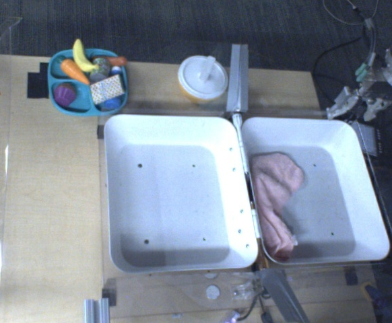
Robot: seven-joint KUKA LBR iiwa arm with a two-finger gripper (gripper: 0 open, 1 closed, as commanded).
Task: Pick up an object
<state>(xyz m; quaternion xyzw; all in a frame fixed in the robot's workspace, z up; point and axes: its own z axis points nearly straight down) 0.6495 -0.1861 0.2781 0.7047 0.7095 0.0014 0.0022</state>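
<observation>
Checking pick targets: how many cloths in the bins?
1. A pink cloth lies crumpled along the left side of the right bin. Something smaller could be hidden under it.

Two bins stand side by side on the bench [41, 200]. A cloth [275, 197] lies in the right bin [344, 153], against its left wall. The left bin [176, 194] is beside it, touching. Behind the left bin stand a tray [58, 106] of toy food and, to its right, a lidded cup [203, 78]. The gripper [357, 103] is behind the right bin's far right corner.
</observation>
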